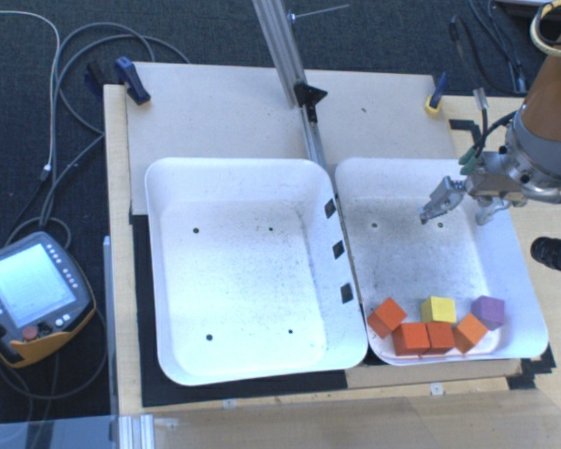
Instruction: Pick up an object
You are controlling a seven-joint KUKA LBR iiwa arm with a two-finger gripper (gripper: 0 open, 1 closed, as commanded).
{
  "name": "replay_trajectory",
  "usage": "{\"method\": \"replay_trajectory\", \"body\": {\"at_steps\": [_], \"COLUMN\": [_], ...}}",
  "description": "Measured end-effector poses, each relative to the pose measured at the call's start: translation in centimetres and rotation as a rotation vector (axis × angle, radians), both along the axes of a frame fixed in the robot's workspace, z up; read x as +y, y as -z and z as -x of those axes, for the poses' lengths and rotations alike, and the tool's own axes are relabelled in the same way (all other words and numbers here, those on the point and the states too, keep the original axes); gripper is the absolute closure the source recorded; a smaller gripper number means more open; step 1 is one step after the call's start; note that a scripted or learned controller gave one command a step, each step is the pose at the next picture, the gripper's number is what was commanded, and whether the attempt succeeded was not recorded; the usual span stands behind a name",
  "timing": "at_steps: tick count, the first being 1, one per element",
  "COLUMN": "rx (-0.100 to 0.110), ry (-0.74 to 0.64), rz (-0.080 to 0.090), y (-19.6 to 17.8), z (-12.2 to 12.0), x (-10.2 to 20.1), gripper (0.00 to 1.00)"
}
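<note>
A teach pendant (28, 293) with a lit screen is seen on the dark floor, well to the left of the right bin; a blue clamp (131, 79) is fixed at the bench's (215, 110) far left corner; the left bin (168, 181) is set touching the right bin (514, 251) along their shared edge, where a slanted aluminium rail (280, 36) comes down; inside the right bin, along its near wall, the blocks are gathered: an orange block (386, 315), a red-orange block (411, 337) and another (438, 336) just beside it, a yellow cube (439, 309) behind these, an orange block (469, 331) and a purple block (488, 311) toward the right wall; the gripper (460, 202) is held over the far right part of the right bin, well apart from the blocks; its jaws are seen apart, with nothing between them.
</note>
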State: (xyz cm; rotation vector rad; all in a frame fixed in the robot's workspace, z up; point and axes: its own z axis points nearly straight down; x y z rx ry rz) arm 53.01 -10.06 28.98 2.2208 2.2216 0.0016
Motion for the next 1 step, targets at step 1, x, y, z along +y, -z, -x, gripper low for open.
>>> {"method": "replay_trajectory", "body": {"at_steps": [1], "rx": [0.01], "ry": [0.008], "rz": [-0.001], "y": [6.41], "z": [3.71], "x": [-5.83], "gripper": [0.0]}}
